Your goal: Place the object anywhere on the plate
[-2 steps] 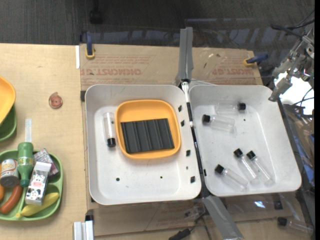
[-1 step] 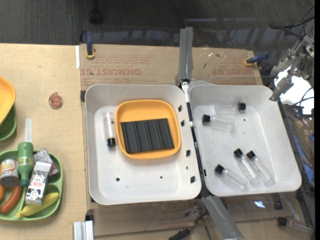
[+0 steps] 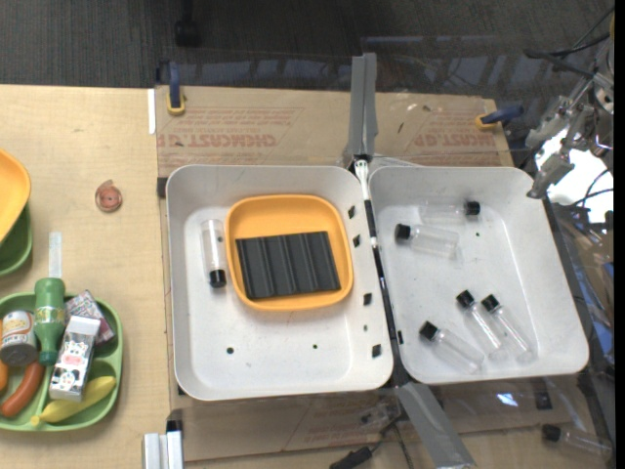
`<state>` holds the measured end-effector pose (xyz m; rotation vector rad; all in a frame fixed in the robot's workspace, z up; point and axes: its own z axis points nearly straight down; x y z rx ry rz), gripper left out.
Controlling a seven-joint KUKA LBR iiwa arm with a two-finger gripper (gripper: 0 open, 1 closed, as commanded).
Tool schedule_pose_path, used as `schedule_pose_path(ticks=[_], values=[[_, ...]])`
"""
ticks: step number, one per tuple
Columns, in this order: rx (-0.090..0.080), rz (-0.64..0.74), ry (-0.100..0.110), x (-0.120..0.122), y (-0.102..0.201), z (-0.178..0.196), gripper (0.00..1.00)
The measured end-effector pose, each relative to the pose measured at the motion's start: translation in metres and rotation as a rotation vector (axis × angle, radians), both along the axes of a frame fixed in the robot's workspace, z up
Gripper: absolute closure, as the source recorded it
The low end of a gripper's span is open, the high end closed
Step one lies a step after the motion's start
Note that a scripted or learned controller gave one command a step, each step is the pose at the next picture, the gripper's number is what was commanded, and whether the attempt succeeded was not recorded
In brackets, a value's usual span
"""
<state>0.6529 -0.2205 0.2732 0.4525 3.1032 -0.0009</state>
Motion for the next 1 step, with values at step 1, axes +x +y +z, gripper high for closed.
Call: schedule_pose_path(ticks=[1], values=[[0.000, 0.072, 0.000, -0.0005, 0.0000, 0.0038, 0.00]])
